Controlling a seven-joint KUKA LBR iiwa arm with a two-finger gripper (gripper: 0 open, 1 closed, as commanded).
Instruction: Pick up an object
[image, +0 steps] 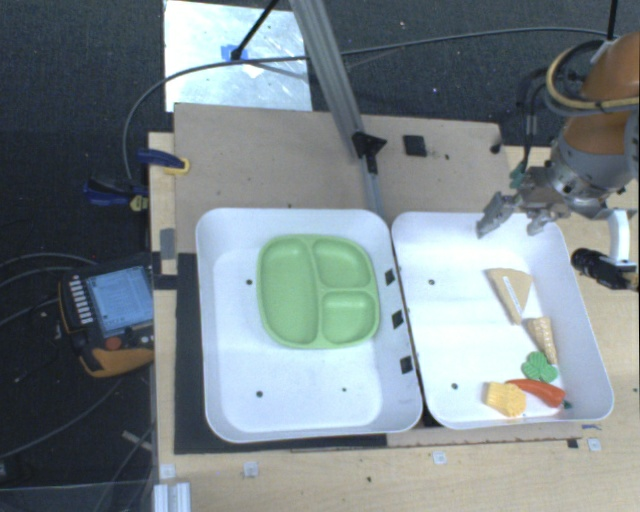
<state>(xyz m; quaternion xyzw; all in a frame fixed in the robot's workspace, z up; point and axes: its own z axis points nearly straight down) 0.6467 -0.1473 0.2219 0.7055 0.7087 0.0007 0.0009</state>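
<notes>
2 white bins: the left bin (230, 400) carries a green divided plate (318, 290). In the right bin (440, 330), small, probably light, stiff plastic food (522, 392) crowds its near-right corner; pinch the wedge (510, 292) across. Above, the tool (514, 218) hangs spread, holding nothing.

Below my grey gripper (515, 222) lay a tan wedge (510, 292) with a pale stripe, a beige cone (542, 337), a green leaf (540, 366), an orange carrot (537, 390) and a yellow block (506, 399). Far beside me sat a light green plate (318, 291) in a white bin (300, 400).
</notes>
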